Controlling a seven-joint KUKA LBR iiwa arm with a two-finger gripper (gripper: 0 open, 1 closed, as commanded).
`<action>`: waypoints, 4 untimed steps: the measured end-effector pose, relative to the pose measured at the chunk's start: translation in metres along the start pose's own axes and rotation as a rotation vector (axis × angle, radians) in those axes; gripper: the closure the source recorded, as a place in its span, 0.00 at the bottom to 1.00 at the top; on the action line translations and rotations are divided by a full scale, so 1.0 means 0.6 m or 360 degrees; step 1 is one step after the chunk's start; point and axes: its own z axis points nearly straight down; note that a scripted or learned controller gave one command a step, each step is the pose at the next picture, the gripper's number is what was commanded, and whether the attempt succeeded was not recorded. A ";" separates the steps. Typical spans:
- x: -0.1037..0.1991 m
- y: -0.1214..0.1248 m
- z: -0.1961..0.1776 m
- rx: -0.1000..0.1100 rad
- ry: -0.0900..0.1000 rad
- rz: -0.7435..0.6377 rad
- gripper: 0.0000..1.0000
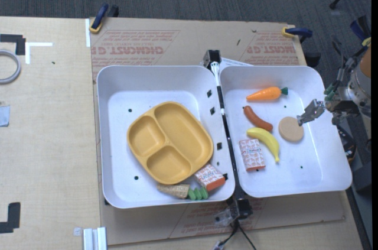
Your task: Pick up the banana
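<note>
**Banana waits beside the disc**

Over the right bin (331,175), the jaws (311,111) hang near its right wall; whether they are apart I cannot tell. Close across the banana's (265,141) narrow width. Its long axis runs diagonally, upper-left to lower-right, between the box (252,155) and tan disc (291,129).

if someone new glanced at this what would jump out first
The big yellow divided tray dominates the left bin, tilted, with a few small food items along its lower edge. Next comes the bright cluster in the right bin: an orange carrot at the top, a sausage below it, then the banana beside a tan round disc. The gripper sits at that bin's right side, near the disc.
</note>
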 end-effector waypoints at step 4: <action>0.100 -0.023 0.208 -0.0006 0.0005 -0.0534 0.00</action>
